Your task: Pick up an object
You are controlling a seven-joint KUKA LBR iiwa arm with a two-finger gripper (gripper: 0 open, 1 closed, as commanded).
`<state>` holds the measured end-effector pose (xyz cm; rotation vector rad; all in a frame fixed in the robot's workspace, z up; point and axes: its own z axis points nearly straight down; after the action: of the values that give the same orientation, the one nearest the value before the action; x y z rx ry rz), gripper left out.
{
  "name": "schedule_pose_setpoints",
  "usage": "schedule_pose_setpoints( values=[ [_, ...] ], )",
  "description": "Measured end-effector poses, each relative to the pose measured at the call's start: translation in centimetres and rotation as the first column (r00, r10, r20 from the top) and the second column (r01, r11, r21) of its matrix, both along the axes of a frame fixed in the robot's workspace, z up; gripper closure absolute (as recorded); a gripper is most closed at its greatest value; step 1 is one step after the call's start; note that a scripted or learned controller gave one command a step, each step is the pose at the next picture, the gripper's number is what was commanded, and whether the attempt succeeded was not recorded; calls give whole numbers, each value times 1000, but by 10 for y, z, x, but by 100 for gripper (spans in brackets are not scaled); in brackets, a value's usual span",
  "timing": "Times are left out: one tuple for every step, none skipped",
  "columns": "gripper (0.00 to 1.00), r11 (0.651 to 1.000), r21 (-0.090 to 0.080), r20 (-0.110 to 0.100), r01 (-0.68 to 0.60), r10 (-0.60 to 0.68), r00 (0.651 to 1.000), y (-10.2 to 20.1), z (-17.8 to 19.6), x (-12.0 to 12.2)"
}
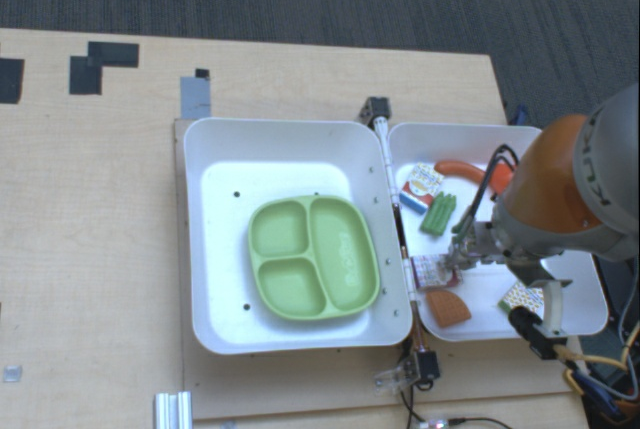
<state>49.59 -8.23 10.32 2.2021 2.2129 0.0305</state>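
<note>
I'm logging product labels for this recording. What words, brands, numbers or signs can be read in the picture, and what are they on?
None can be read.
Round white packet in the right bin: blue and red print, too blurred to read.
Small printed packet beside the claw: markings too small to read.
Patterned packet near the bin's right side: no legible text.
Green divided plate: no markings visible.

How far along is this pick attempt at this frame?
Done: the grey arm's gripper is low inside the right white bin. In hand: it sits at the small red-and-white packet, beside the orange-brown wedge; a grasp isn't visible. Left: gripping and lifting. The green divided plate lies in the left bin.
</note>
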Motion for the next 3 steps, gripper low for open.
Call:
schedule_pose_setpoints(
  values=[
    [0,1000,-1,1,1,-1,1000,0,0,0],
    [100,1000,3,3,-3,3,1000,2,11,2],
    [0,1000,3,3,-2,2,1000,2,11,2]
  ],
)
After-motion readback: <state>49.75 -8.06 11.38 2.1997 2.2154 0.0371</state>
